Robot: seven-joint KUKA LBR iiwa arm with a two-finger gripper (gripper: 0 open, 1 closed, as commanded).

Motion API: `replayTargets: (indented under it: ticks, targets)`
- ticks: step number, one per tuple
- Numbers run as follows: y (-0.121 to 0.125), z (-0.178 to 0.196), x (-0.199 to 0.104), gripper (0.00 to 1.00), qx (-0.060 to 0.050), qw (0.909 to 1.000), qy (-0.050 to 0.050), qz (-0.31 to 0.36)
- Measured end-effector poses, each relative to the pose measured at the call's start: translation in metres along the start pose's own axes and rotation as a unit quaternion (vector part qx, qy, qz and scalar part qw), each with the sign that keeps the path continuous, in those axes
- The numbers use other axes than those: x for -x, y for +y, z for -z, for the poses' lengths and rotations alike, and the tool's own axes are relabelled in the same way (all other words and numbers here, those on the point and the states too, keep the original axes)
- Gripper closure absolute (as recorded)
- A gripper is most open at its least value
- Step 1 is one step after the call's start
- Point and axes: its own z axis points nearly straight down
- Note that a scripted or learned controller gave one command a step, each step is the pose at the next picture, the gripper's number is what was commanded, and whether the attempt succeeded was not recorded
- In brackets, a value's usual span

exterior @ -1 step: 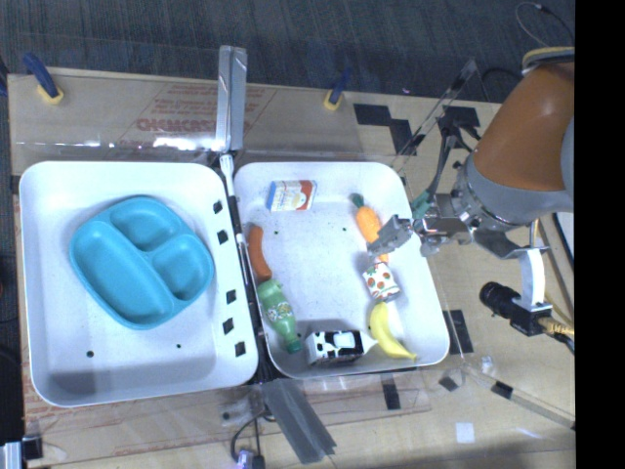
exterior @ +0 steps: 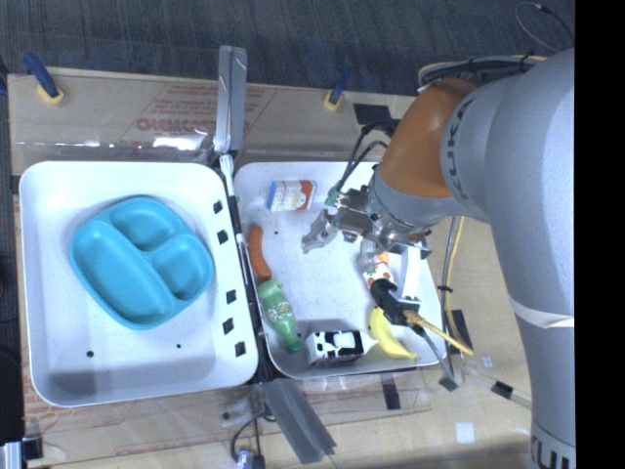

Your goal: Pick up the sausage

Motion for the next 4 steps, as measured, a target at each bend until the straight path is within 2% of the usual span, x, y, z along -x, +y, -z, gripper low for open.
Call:
replayTargets:
  ticks: [1,2,3,4]
  targets:
    - [0.058,-0.079,-0.039,0.0,0.002,0.9975,0.0,0.07]
    - [0.065,-0.086,-0.036,0.0,0.003,0.9952,0.001,-0.098]
    - [0.058,-0.086,-0.031,0.0,0.002,0.959,0.001,-0.283]
    - [0.105,-0.087,0.007,0.0,-0.002,0.9274,-0.001,-0.374]
